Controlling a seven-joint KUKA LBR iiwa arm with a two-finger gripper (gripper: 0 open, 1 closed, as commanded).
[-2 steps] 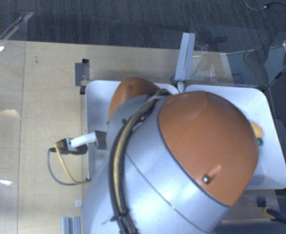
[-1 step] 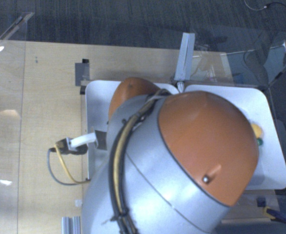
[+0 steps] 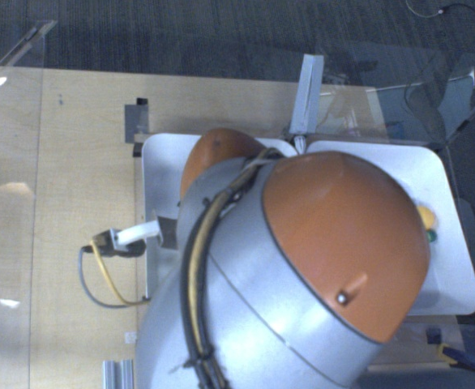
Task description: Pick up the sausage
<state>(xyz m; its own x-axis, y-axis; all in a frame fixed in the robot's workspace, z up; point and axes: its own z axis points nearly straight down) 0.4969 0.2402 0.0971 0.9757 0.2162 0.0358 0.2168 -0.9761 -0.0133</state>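
The floor (image 3: 181, 23) at the top is dark grey-blue carpet with thin lines in it. A thin wire (image 3: 442, 10) lies in a loop on the carpet, far over on the right. Below the carpet is the table (image 3: 67, 160), made of pale, smooth wood. A clear sheet (image 3: 10, 241) covers the table's left part (you can tell by its straight edge), and soft white spots of light shine on it. A grey post (image 3: 308, 96) stands at the table's far edge. A small dark bracket (image 3: 138, 120) sits on the wood left of the post.
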